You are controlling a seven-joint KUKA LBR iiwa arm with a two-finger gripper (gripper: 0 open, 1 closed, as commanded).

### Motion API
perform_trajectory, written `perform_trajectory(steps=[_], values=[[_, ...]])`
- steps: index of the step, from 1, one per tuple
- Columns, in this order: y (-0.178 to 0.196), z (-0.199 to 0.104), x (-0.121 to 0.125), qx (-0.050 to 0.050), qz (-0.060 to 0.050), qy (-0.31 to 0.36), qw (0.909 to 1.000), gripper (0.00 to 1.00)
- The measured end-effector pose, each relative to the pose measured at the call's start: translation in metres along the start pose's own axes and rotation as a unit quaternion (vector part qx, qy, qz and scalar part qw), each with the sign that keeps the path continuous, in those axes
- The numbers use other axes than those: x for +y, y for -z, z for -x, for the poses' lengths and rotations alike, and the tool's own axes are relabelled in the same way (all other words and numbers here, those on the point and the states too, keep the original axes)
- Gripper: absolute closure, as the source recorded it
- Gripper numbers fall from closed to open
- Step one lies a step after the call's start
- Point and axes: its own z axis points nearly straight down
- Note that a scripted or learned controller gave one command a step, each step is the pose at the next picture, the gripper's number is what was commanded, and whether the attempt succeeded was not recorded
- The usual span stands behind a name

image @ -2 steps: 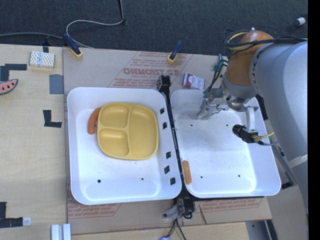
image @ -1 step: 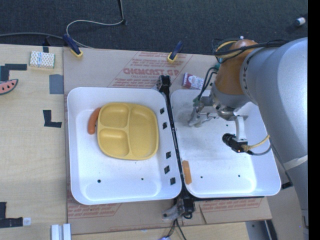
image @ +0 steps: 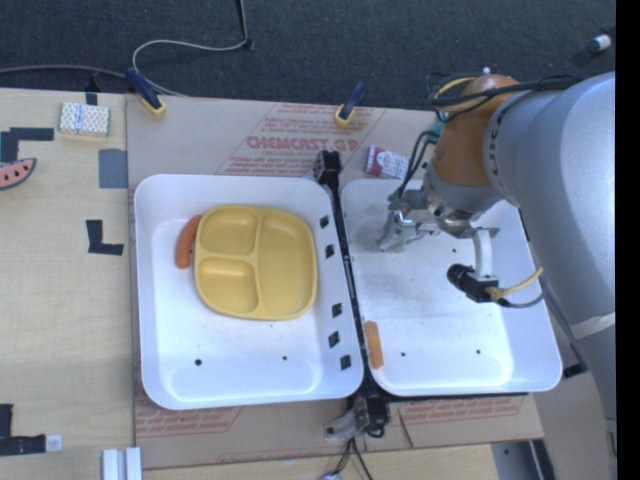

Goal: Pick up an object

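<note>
Yellow divided plate (image: 256,262) flat in left bin; orange carrot-like piece (image: 184,242) touching its left edge

Yellow tray (image: 256,261) in left bin (image: 160,348), tool (image: 393,234) over right bin (image: 520,368)

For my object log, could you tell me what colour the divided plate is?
Yellow: the divided plate shows clearly in the camera view.

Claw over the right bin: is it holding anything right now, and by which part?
Nothing shows between the claw tips; it hangs above bare floor of the right bin.
</note>
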Motion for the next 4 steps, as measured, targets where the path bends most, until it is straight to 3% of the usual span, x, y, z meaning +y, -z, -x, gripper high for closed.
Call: perform_trajectory(steps=[1,2,3,4], values=[[0.009,-0.001,0.0,0.001,-0.001,0.0,1.0,1.0],[0.09,-0.065,-0.03,0.001,0.0,0.0,1.0,1.0],[0.089,-0.064,-0.03,0.001,-0.001,0.0,1.0,0.0],[0.089,-0.113,0.037,0.001,0.0,0.0,1.0,0.0]])
